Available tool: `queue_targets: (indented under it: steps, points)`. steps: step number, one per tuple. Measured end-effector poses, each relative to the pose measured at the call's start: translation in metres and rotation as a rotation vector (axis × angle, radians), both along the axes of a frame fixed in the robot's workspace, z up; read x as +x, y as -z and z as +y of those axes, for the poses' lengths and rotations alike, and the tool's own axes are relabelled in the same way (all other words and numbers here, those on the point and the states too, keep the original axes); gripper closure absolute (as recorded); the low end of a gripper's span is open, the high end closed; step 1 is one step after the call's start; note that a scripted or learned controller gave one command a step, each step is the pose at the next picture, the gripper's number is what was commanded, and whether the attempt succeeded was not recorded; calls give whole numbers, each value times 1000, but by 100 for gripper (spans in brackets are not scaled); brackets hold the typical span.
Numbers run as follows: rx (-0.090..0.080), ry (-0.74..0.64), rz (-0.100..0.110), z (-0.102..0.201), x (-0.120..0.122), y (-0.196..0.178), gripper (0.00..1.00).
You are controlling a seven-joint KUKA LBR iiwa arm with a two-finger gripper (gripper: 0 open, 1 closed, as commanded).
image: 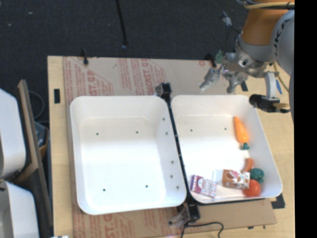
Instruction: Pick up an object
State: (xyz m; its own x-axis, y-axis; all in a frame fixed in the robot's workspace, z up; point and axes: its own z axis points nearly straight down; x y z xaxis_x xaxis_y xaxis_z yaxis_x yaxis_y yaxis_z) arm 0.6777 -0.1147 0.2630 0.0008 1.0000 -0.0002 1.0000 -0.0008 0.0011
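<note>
Right now the gripper (221,81) hangs above the far rim of the right bin (208,108), fingers spread apart and gripping nothing, probably parked clear so the camera sees the pickings. Closest is the carrot (241,131), bright orange with a green stub, lying alone by the right wall. Crowded in the near right corner: a purple carton (203,186), a brown carton (235,179), a red tomato (253,188).
</note>
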Motion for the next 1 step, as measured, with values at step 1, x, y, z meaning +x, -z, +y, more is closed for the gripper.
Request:
queue_targets:
  steps: [1]
  points:
    - [1,1,5,0,-57,43,0]
